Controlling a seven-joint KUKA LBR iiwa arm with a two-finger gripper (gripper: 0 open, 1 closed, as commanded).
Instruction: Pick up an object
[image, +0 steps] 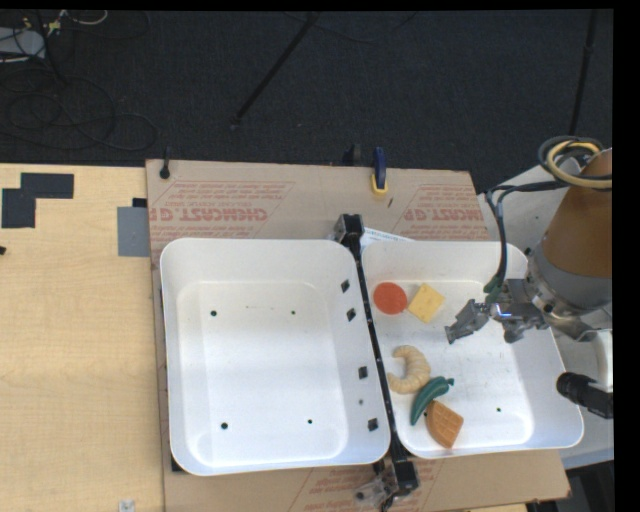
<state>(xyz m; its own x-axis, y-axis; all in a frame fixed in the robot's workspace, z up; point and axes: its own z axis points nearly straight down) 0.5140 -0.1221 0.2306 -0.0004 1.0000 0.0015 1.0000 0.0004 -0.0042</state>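
The right bin (520, 430) holds a red round piece (390, 297), a yellow wedge (427, 302), a pale curled croissant-like piece (408, 369), a green pod (430, 396) and an orange-brown chunk (444, 425). My gripper (492, 322) hangs over the right half of this bin, to the right of the yellow wedge and above the bare floor. Its fingers (466, 325) are spread apart with nothing between them.
The left bin (200, 300) sits beside it, split off by a black clipped divider (362, 340). Cardboard (250, 205) lies under both bins. A blue-and-yellow clamp (379, 172) stands at the back edge. The arm's orange band (585, 235) rises at the right.
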